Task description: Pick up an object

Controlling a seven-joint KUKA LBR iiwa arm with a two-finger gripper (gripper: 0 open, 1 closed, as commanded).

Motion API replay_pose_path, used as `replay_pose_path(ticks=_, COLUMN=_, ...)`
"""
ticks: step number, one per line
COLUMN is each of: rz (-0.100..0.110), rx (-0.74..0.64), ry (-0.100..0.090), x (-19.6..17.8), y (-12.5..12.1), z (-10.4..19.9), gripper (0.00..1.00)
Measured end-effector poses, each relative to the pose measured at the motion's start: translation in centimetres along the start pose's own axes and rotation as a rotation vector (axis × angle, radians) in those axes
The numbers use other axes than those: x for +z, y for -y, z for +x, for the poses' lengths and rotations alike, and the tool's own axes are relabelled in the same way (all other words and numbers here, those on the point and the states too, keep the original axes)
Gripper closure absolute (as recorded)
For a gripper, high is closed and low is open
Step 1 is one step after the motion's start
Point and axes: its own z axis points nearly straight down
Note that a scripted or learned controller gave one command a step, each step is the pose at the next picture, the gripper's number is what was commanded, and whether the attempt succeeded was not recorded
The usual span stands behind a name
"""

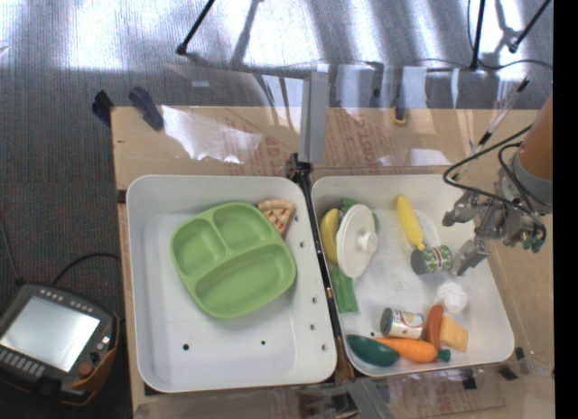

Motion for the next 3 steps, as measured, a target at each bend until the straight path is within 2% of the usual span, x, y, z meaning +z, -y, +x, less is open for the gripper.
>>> replay_pose_path(ticks=1, rz=-0.001, rx=-0.024, ry=0.010, x=9.4, y=-1.3, z=-3.8, gripper=0.00)
replay_pose_path(ticks=2, rz=-0.001, rx=-0.030, ry=0.003, x=11.3, y=-3.2, z=-6.6, gripper=0.00)
replay_pose_path(ticks=3, rz=-0.001, rx=0.083, ry=0.001, x=11.5, y=-9.0, z=-5.2, gripper=0.00)
